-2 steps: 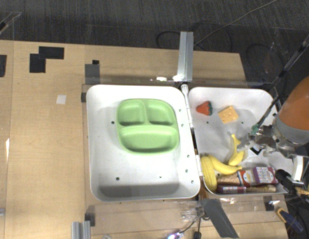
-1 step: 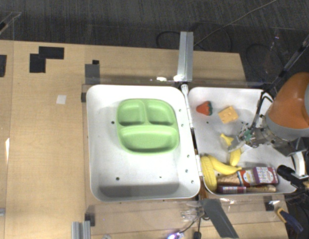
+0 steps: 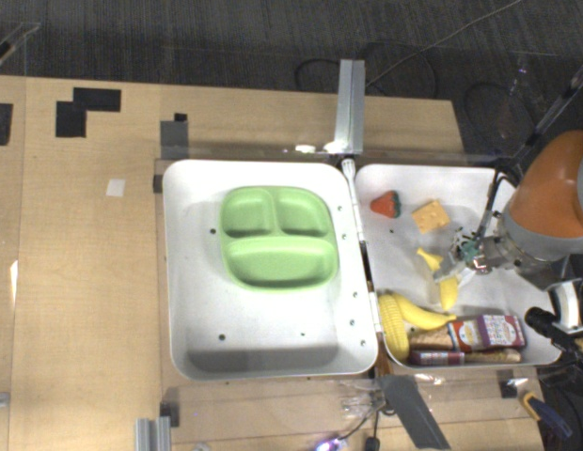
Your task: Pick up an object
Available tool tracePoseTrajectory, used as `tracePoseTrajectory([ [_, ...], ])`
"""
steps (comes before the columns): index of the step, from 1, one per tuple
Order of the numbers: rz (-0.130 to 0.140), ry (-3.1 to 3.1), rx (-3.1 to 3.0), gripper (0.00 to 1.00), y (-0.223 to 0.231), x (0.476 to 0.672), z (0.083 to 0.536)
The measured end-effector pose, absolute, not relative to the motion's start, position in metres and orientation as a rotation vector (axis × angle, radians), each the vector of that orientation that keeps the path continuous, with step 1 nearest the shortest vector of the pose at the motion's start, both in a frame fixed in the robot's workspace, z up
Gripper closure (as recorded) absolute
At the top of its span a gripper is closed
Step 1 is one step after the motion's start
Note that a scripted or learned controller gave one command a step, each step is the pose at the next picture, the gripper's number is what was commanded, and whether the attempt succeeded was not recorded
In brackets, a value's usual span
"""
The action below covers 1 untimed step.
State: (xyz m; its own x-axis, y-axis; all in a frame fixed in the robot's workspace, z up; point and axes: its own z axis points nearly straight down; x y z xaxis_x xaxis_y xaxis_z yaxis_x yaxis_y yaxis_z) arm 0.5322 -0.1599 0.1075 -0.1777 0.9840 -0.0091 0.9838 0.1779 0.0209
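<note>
I am hovering my jaws [image 3: 458, 259], their spread impossible to tell, low in the right bin [image 3: 404, 178] over a small yellow piece [image 3: 429, 259], since it is lying apart from the banana [image 3: 418, 316].

The right bin [image 3: 404, 181] was crowded along its front wall by a banana [image 3: 425, 316], corn [image 3: 393, 323] and a flat packet [image 3: 480, 333]. A strawberry [image 3: 386, 204] and cracker [image 3: 430, 216] sat near the back, leaving open floor between. In the left bin [image 3: 193, 280], room lay around the green tray [image 3: 275, 235].
</note>
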Motion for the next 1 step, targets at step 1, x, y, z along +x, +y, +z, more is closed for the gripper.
tracePoseTrajectory([
  [1,0.006,2.398,2.024,1.00,-0.0900,0.5524,0.1976],
])
